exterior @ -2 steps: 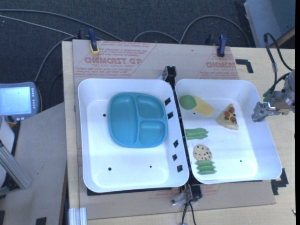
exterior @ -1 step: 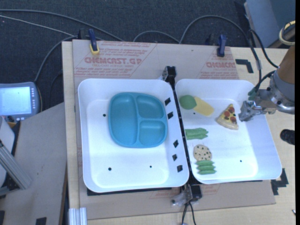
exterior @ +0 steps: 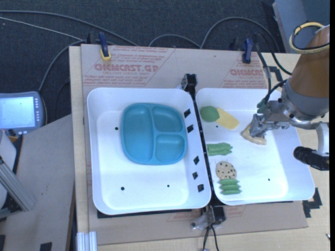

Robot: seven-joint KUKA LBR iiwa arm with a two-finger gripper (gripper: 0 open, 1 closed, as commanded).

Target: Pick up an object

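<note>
From the fixed camera above the bench, the gripper (exterior: 258, 127) is hanging low at the right of the frame inside the right bin (exterior: 293, 190), its tip sitting right over a tan, flat, bread-like piece (exterior: 253, 136) and touching or nearly touching it; I cannot tell how the claw is set. To the left of it a green round piece (exterior: 209, 113) and a yellow piece (exterior: 227, 120) are lying touching, a green pod (exterior: 219, 149), a cookie (exterior: 225, 170) and a green ridged piece (exterior: 229, 186) are lining the bin's left side, and a blue divided plate (exterior: 154, 134) is resting in the left bin (exterior: 104, 187).
</note>
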